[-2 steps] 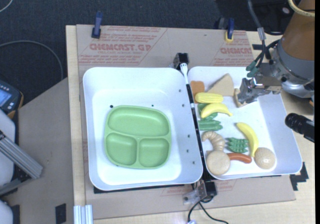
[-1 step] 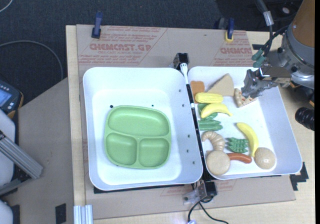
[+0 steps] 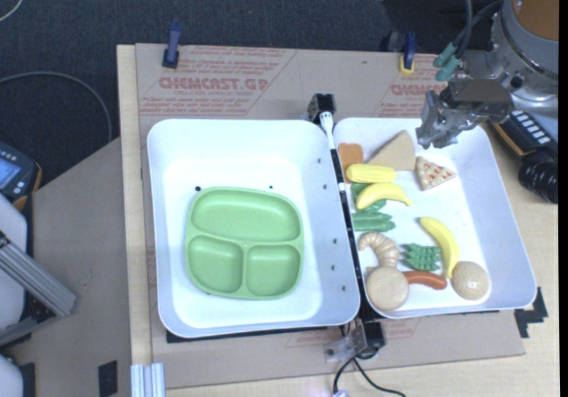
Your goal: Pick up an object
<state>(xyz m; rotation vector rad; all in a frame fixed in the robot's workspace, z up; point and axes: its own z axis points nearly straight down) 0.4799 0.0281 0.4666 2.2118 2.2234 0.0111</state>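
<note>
Your gripper [image 3: 437, 139] hangs over the far end of the right bin [image 3: 497, 209]; you cannot tell how far it is open, and nothing is visibly held. Just below it lies the pizza slice [image 3: 434, 174], with the tan wedge [image 3: 396, 154] beside it to the left. Nearer you find a corn cob [image 3: 370, 173], two bananas [image 3: 382, 195] [image 3: 441, 240], a green pea pod [image 3: 373, 222] and round buns [image 3: 470, 280]. The left bin [image 3: 169, 209] holds a green divided plate [image 3: 244, 242].
</note>
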